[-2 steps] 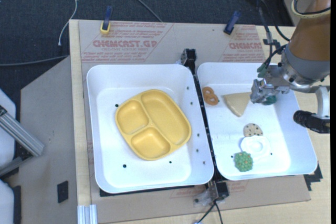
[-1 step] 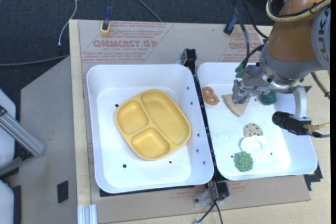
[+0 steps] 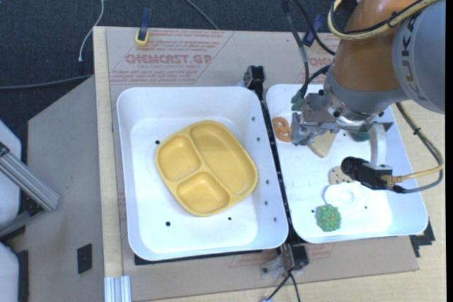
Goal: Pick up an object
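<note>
My gripper (image 3: 308, 132) hangs low over the far left part of the right bin (image 3: 410, 223), under the grey and orange arm. An orange ring-shaped piece (image 3: 282, 128) lies just left of it, close to the bin's left wall. A tan wedge-shaped piece (image 3: 323, 146) pokes out right below the gripper, partly hidden by it. Nearer the front lie a white round piece (image 3: 345, 196) and a green knobbly ball (image 3: 328, 218).
The left bin (image 3: 134, 152) holds a yellow divided tray (image 3: 205, 166) with three compartments. A black clamp (image 3: 254, 75) sits at the far end of the ridge between the bins. A yellow and blue clamp (image 3: 144, 32) is on the board's far left edge.
</note>
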`<state>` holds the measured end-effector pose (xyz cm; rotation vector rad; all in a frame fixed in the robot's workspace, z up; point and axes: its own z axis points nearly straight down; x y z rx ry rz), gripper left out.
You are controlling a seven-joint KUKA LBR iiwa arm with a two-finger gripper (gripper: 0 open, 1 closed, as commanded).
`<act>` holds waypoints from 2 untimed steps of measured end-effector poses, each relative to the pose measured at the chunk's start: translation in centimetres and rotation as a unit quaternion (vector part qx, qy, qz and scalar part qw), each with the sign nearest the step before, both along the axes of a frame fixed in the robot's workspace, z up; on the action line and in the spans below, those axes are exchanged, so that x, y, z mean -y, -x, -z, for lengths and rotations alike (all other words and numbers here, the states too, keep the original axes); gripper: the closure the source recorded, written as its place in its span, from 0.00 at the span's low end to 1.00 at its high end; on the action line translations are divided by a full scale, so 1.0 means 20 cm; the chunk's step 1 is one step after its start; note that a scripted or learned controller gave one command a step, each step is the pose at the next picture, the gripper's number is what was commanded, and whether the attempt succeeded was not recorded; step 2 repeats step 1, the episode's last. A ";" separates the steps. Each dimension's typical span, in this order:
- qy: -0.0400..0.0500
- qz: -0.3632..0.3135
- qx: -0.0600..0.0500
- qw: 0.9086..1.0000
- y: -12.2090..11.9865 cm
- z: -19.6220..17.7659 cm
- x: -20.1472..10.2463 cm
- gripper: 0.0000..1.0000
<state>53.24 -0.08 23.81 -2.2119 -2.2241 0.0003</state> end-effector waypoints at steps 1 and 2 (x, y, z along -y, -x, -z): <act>0.001 0.000 0.002 1.000 -0.04 0.02 -0.23 1.00; 0.001 0.000 0.002 1.000 -0.04 0.02 -0.23 1.00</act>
